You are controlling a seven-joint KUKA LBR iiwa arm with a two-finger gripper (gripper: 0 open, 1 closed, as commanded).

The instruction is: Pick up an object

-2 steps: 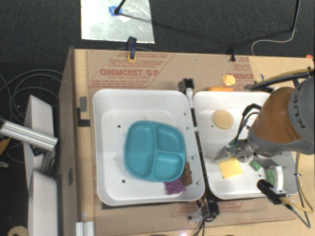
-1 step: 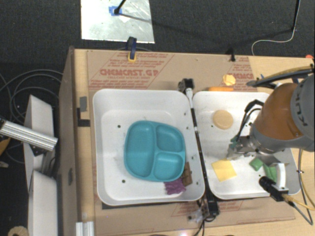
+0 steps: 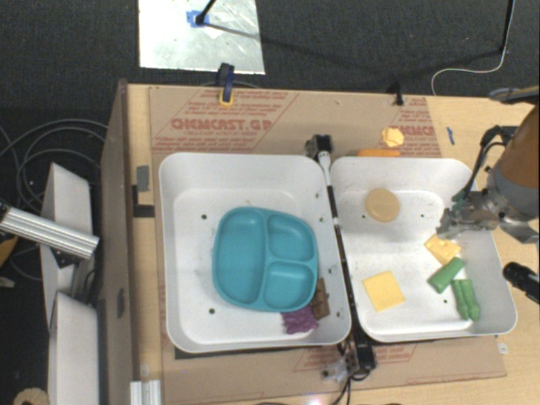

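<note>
At the far left we see the bench [image 3: 135,251] edge with loose cables on the dark floor beside it. The left bin [image 3: 181,184] carries a teal divided plate [image 3: 266,258] that lies flat and fills most of the bin floor, leaving a bare strip along the left wall and a wider bare band along the far wall. At the plate's near right corner we find a purple piece [image 3: 297,320] and a brown piece [image 3: 321,302], both pressed into the tight corner against the bin's near wall and the divider between the bins.

Crossing that divider, the right bin [image 3: 354,251] has more open floor. A round tan disc [image 3: 382,204] sits near the far wall, well apart from everything else. A yellow square slice [image 3: 384,290] lies flat toward the near wall, with bare white around all its edges. Farther right we see a smaller yellow wedge [image 3: 441,248], and just beside it two green pieces [image 3: 456,285], close to the bin's right wall and near corner.

The tool [image 3: 460,218] hangs over the right side of this bin, just above the yellow wedge. We cannot tell how its tips stand, and we see nothing clearly between them. The arm [image 3: 516,184] comes in over the bin's right rim.
</note>
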